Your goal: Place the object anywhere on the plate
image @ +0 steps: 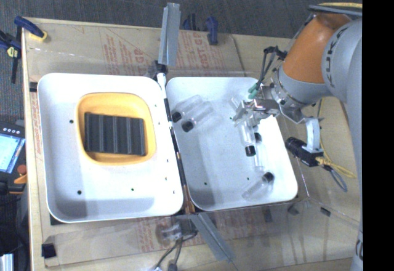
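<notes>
One clear vial (249, 138) just below fingers (244, 113); whether apart or together, cannot tell.

We see a left bin (61, 183) and a right bin (212, 171), both white, side by side on a cardboard-topped bench (111, 48). A blue clamp (29, 27) grips its edge at ten o'clock and a second clamp (212, 29) at twelve. A lit screen (8, 153) sits at nine.

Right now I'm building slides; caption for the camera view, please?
Gripper above clear vials in the right bin; yellow plate sits in the left bin.

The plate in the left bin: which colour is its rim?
Yellow-orange, on the plate; camera view.
</notes>
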